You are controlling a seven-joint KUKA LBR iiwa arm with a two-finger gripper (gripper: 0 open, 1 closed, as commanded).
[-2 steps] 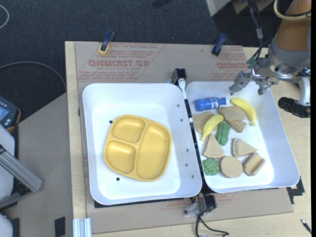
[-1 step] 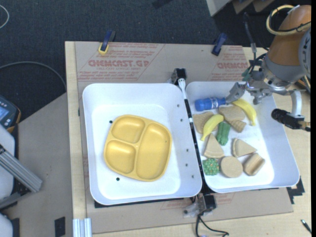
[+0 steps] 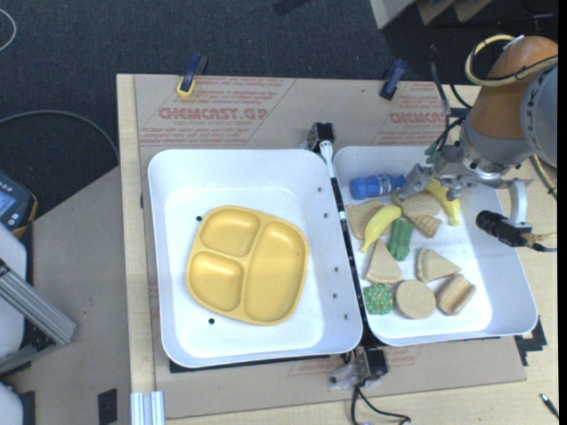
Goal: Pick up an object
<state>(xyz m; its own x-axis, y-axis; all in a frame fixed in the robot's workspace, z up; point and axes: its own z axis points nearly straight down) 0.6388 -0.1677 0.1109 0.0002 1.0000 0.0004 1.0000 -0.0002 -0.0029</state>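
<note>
Inside the left bin (image 3: 168, 237) lies a yellow tray (image 3: 247, 263); right bin (image 3: 509, 312) holds toy food (image 3: 399, 264); gripper (image 3: 434, 184) state unclear.

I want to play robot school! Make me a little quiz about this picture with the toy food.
1. True or false: the yellow divided plate lies in the left bin.
2. Which bin is the robot's hand over? A) the left bin B) the right bin C) neither
3. Fill in: the blue bottle lies at the ____ end of the right bin, the end farther from the camera.

Key:
1. True.
2. B. The hand hangs over the far part of the right bin, near the yellow banana and the green pepper.
3. Far.
</note>
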